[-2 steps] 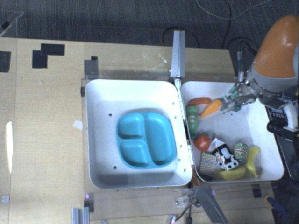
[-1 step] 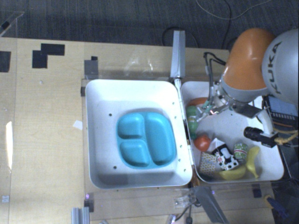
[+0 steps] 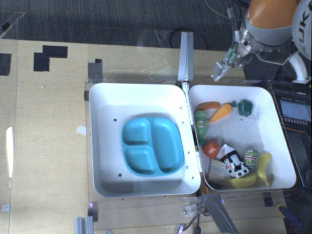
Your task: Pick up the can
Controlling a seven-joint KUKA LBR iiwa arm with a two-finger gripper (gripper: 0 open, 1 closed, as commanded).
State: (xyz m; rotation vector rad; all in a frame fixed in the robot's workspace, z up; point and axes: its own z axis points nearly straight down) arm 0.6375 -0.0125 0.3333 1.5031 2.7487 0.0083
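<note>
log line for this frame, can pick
phase: approach | gripper: above bench, behind right bin | can: in right bin, beside banana, not grasped

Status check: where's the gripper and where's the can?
Gripper up above the right bin's far rim, holding nothing. Can near the bin's front, untouched. Banana and a cow-patterned toy pressed against it.
</note>
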